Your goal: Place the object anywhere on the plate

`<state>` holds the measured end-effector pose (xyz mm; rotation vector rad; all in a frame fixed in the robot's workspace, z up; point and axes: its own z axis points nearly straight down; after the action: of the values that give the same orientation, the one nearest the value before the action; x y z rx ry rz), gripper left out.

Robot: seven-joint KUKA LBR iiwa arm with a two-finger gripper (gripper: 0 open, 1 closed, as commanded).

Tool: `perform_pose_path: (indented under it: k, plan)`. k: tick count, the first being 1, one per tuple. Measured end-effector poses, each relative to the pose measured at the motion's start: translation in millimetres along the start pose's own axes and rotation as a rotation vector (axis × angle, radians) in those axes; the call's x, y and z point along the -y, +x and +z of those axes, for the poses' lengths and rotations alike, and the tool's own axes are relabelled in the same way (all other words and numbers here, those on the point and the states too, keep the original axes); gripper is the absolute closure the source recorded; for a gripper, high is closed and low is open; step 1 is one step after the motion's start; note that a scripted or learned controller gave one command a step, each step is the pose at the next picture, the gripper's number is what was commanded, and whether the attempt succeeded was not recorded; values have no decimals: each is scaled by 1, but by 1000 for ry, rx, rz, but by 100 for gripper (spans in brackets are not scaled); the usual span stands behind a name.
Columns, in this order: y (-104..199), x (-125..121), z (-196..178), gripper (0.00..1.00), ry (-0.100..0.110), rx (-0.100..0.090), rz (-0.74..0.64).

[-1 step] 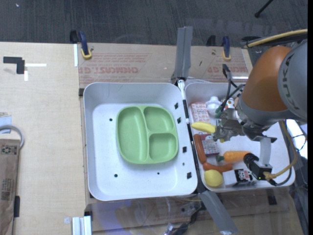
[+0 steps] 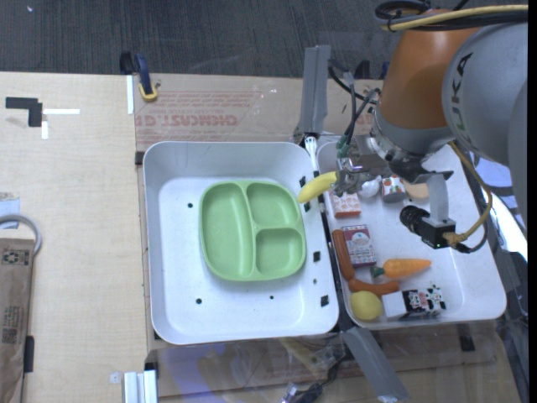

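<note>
A green divided plate (image 2: pixel 252 229) lies in the left white bin (image 2: pixel 168 250), with nothing on it. A yellow banana (image 2: pixel 316 188) hangs tilted over the rim between the two bins, just off the plate's upper right corner. Its right end sits between the fingers of my gripper (image 2: pixel 344 173), which is shut on it. The grey arm with its orange band (image 2: pixel 424 65) comes in from the upper right and hides the back of the right bin.
The right bin (image 2: pixel 478 296) holds several items: a red box (image 2: pixel 359 246), a carrot (image 2: pixel 405 267), a lemon (image 2: pixel 366 306), a cow-patterned box (image 2: pixel 422 300) and a white packet (image 2: pixel 346 205). A black cable fitting (image 2: pixel 424 225) hangs under the wrist.
</note>
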<state>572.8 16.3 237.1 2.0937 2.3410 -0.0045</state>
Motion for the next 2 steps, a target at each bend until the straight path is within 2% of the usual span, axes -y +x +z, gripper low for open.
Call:
perform_pose_path:
  k: [1,2]
  plan:
    - [-18,15,8,100,4,-1,-111]
    - [37,14,47,100,2,-2,-289]
